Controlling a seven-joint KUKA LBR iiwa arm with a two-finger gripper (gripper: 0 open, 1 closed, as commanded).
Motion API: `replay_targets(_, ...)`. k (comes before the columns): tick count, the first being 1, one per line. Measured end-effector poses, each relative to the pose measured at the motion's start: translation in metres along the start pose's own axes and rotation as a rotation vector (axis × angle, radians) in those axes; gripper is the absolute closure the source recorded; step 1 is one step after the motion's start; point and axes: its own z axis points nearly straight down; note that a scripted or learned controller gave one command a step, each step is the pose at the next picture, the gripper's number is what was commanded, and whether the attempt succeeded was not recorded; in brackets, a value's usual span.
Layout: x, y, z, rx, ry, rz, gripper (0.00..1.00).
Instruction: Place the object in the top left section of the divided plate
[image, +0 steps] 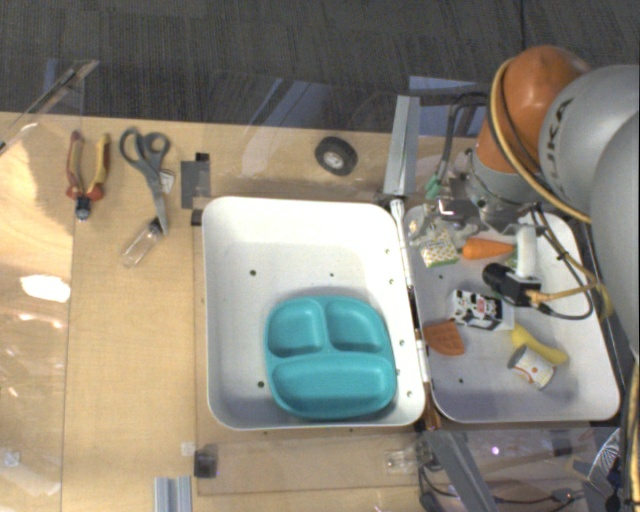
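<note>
One wooden bench (120, 330) is spread beneath everything, and the teal divided plate (330, 388) is taken as the landmark. The grey arm (590, 120), orange-banded, is seen up and to the view's right of the plate. The left bin (235, 250) is occupied by the plate, which is set low on its floor, near the front wall. The plate's two small sections are turned toward the far side, and the top left section (297, 330) is the one farther from the right bin (520, 400), which is placed just beside the plate's bin on the view's right. Scissors (150, 170) and red-handled pliers (86, 170) are laid on the bench well up and left of the plate, and a dark tape roll (336, 155) is found above the plate, beyond the bin's far wall. The gripper (443, 212) is held up and right of the plate, over the right bin's far left corner; whether it is open or closed cannot be told. A small pale speckled object (437, 247) is seen just below the gripper, well apart from the plate; contact between them cannot be judged. Right of the plate, an orange carrot-shaped piece (487, 247), a yellow piece (540, 347), a white cup (535, 373) and a black-and-white item (477, 308) are scattered, while a brown piece (445, 338) is found nearest the plate, just across the bin walls.
</note>
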Motion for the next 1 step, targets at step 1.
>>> replay_targets(1,0.0676,-0.0373,-0.0411,-0.002,0.002,-0.117,1.0)
